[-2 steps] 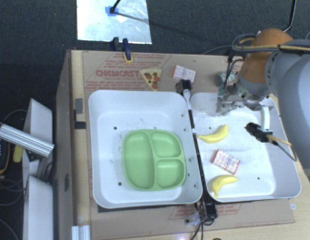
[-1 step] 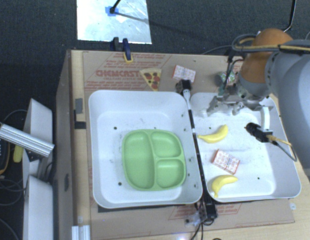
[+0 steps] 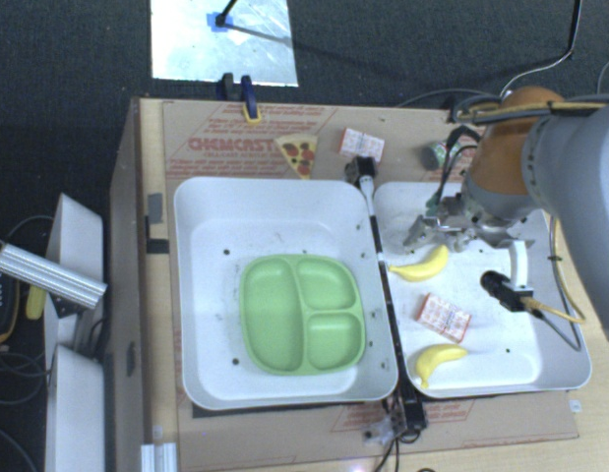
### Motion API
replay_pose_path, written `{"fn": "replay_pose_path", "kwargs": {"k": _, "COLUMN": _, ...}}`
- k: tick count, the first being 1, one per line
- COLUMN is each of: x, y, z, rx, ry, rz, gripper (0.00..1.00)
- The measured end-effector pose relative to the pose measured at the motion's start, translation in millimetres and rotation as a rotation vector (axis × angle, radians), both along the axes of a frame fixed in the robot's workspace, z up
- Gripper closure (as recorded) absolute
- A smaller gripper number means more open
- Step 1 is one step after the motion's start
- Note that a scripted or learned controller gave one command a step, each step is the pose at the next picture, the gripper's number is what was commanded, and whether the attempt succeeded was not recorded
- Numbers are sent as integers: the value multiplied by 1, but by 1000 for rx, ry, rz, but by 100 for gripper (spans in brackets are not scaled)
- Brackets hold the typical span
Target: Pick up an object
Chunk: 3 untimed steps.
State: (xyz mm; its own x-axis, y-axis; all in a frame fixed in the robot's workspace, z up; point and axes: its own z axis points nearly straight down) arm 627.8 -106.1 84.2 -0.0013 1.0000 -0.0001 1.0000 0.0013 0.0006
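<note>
Ok so the arm is reaching into the right bin and the hand is sitting low near the bin's far left corner. It's just above one banana, which lies along the left wall. Honestly can't tell if the hand is wide or narrow from this angle, and nothing looks to be in its grip.

Also in that bin: a red and white packet near the middle and a second banana by the near edge. The left bin has a green divided plate in it. Behind the bins on the desk there's a toy pizza slice and another small packet.
</note>
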Motion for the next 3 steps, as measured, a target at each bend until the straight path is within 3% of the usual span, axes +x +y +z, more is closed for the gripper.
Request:
{"fn": "replay_pose_path", "kwargs": {"k": 1, "x": 1, "y": 0, "z": 11, "rx": 0, "ry": -2, "rz": 1, "gripper": 100}}
{"fn": "replay_pose_path", "kwargs": {"k": 2, "x": 1, "y": 0, "z": 11, "rx": 0, "ry": -2, "rz": 1, "gripper": 0}}
{"fn": "replay_pose_path", "kwargs": {"k": 3, "x": -28, "y": 12, "z": 0, "rx": 0, "ry": 1, "rz": -1, "gripper": 0}}
